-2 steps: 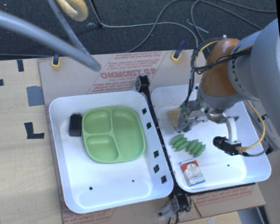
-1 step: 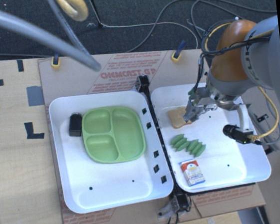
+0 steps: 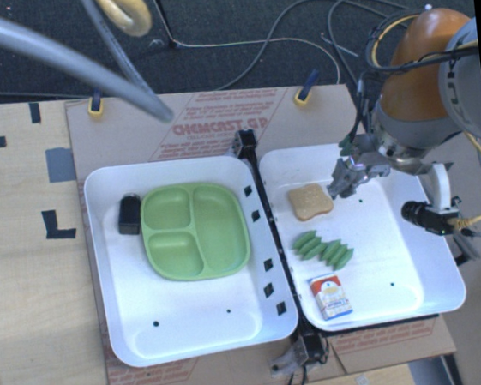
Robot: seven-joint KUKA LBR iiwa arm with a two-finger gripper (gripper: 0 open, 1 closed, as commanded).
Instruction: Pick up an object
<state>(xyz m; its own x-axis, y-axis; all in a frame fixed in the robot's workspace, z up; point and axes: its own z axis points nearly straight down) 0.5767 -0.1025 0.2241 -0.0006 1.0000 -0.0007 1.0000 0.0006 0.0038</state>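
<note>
Nearest the camera, a small red-and-white printed carton [image 3: 330, 296] lies at the front of the right white bin [image 3: 425, 296]. Behind it sit a cluster of green pea pods [image 3: 323, 249] and a tan toast-shaped slice [image 3: 310, 202]. That slice lies just left of the gripper [image 3: 344, 182], nearly touching; whether the gripper is open or closed, I cannot tell. Across the divider, the left bin [image 3: 120, 313] holds a green sectioned plastic plate [image 3: 196, 230] and a black block [image 3: 129, 215].

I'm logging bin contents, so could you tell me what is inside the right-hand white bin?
The right bin holds a toast slice, green pea pods and a small red-and-white carton. The gripper hangs over its upper part, covering the floor beneath it.
</note>
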